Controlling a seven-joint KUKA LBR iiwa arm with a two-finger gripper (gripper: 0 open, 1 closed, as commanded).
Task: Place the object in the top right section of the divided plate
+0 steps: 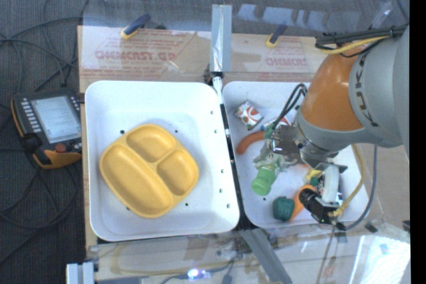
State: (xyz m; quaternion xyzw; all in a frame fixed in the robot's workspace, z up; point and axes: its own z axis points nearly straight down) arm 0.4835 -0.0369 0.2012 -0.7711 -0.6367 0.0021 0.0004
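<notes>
The gripper [271,157] hangs over the right bin [346,206], touching a green bottle [263,181]. Its grip cannot be told. The yellow divided plate [150,169] lies in the left bin [120,100].

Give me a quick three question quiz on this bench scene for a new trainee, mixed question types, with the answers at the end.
1. True or false: the yellow divided plate sits in the left bin.
2. Multiple choice: the green bottle lies in
A. the left bin
B. the right bin
C. a section of the plate
3. Fill in: the small dark green vegetable toy lies near the ______ edge of the right bin in this view.

Key
1. True.
2. B. It lies just below the end effector, beside the orange carrot-like toy.
3. Bottom.
</notes>
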